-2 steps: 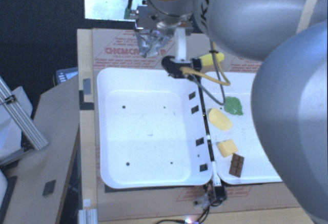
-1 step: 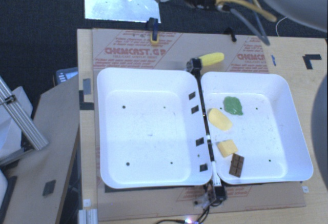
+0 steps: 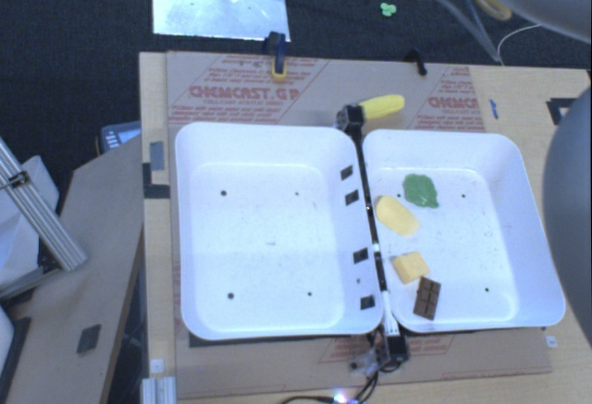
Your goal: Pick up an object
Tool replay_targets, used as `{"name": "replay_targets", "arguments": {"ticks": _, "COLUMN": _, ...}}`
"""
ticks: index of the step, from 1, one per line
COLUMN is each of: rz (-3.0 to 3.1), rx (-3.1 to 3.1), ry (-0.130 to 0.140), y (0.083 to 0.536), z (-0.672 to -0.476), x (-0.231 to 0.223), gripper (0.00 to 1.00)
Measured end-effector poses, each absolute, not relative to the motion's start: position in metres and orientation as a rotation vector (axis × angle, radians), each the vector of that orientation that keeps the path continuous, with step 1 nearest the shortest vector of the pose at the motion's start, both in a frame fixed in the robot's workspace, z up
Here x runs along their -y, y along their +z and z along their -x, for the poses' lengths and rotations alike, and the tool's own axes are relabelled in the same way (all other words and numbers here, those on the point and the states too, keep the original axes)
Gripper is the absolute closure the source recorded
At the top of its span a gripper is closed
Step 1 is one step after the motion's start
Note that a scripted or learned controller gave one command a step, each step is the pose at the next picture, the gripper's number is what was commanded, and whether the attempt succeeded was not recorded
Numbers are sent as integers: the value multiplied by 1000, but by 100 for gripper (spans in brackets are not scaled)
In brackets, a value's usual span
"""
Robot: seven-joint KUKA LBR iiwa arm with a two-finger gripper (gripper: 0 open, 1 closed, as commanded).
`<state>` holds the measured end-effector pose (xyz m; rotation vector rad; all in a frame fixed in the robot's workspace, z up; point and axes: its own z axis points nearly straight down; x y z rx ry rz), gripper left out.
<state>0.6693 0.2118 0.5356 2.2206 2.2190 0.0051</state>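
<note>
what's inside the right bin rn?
Right bin holds four items along its left side: green piece, pale yellow piece, yellow-orange block, brown chocolate-like bar. Nothing visibly stacked; undersides hidden.

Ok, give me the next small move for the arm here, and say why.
Probably swing the arm in over the right bin and bring it down above the yellow block. All four objects lie in that bin's left half: the green piece, the yellow block, a small yellow cube and a brown chocolate piece. The block looks largest and lies apart from the others.
</note>
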Motion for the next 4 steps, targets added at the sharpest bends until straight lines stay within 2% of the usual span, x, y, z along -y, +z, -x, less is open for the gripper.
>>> {"name": "replay_targets", "arguments": {"ticks": 4, "rz": -2222, "rx": -2220, "ry": 2, "y": 535, "z": -668, "x": -182, "gripper": 100}}
